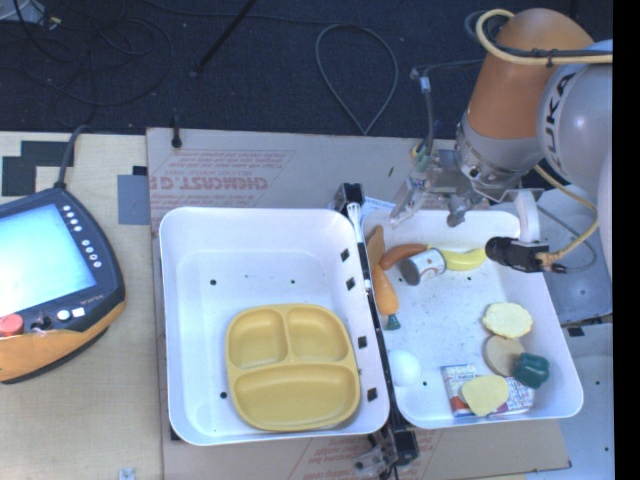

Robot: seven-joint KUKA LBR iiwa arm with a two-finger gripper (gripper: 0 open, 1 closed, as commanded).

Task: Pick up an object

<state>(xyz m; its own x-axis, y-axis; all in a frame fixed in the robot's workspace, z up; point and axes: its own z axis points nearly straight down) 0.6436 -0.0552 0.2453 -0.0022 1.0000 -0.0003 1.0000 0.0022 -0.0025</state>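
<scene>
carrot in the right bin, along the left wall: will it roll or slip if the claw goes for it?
The carrot looks rigid and tapered, so it would likely roll sideways if nudged. Its smooth skin may slip out of a pinch near the narrow end. Lying close against the right bin's wall, it probably leaves little finger room.

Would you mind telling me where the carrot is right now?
The carrot lies in the right bin, along its left wall near the far end, just left of the small can and banana.
</scene>
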